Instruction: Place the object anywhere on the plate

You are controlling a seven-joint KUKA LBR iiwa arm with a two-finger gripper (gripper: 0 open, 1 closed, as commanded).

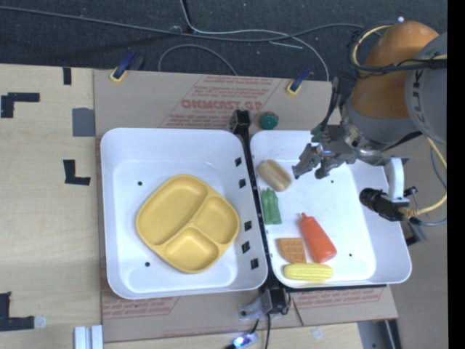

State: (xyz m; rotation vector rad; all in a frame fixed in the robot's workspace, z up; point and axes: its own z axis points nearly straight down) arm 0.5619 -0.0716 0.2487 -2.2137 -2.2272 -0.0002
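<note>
Cardboard underlies two white bins; the left bin [116, 195] carries a yellow three-compartment plate [187, 222] with open floor around it. Right bin [385, 257]: tan bread roll [274, 174] by the divider edge — the gripper [311, 164] hovers released beside it, grasping nothing.

A robotics lab: clamped cardboard [218, 100] under white bins [116, 195], cables [218, 31] trailing across the bench.

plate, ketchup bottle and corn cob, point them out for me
plate [156, 217]: camera view, bare floor of its left compartment
ketchup bottle [318, 240]: camera view, middle of its red body
corn cob [307, 272]: camera view, middle of the yellow cob
</note>
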